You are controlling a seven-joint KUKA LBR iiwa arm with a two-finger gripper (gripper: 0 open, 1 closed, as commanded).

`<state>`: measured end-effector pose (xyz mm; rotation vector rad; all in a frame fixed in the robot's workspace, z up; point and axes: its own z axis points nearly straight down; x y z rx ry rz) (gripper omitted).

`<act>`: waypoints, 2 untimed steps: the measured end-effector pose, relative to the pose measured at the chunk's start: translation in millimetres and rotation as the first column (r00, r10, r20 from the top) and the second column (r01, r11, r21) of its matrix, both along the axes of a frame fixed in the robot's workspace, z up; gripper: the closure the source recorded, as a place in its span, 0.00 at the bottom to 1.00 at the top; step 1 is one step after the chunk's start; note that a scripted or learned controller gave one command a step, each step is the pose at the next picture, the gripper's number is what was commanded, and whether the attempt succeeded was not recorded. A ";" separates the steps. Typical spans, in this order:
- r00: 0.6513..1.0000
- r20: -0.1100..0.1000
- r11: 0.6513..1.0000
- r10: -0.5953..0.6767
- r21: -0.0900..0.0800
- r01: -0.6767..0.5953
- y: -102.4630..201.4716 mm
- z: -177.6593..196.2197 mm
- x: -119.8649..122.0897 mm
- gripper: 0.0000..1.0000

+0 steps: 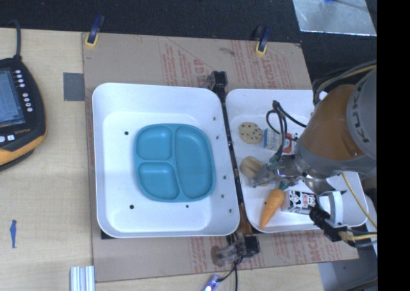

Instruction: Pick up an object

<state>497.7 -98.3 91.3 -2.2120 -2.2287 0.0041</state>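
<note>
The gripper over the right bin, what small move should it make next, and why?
Probably a short descent onto the tan object. The gripper sits low in the right bin, right beside that object, with the orange carrot just below it; nothing shows between its fingers yet.

Even, fairly bright overhead light falls across the bench [51,219], and the white bins [109,155] come close to washing out, with only soft shadows inside their walls. From ten to two o'clock the background drops into near black. Detail is slightly soft and grainy throughout, most of all around the small items at four o'clock.
</note>
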 end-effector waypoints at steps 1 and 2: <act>1.000 0.000 1.000 -0.004 0.002 0.004 -31.6 0.2 -21.8 0.00; 1.000 0.000 1.000 0.001 0.000 -0.001 1.4 0.2 -8.6 0.00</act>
